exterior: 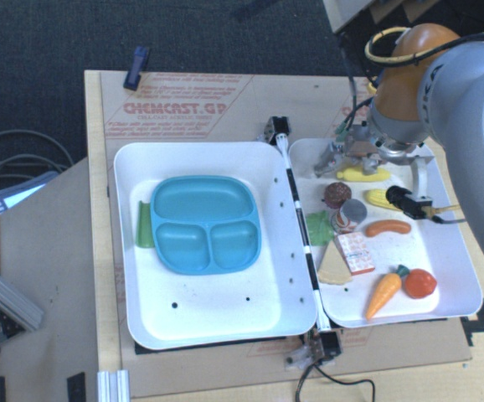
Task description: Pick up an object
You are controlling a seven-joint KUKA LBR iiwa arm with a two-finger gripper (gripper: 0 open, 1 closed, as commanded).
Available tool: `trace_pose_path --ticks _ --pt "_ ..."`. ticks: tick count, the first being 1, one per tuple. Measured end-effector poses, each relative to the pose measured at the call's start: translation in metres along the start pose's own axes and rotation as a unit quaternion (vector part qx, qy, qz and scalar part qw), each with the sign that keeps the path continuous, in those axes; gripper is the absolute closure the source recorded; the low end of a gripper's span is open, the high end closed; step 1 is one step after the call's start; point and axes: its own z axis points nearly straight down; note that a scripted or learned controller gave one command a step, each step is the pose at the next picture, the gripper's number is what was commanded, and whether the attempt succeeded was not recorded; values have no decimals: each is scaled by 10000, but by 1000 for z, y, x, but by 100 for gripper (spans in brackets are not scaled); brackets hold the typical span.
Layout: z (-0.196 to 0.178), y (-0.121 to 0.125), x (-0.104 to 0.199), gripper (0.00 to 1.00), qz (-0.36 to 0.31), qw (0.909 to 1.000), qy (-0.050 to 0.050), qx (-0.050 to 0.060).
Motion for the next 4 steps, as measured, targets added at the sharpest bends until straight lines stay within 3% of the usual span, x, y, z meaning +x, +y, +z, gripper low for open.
trace_pose_path --ticks 1,2,3,4 --pt "7 -52 11 0 7 10000 25 64" --pt "6 -55 -3 0 6 10000 25 65" --pt "6 -71 3 0 8 10000 28 66" --pt "-4 -71 3 100 10 10000 26 56"
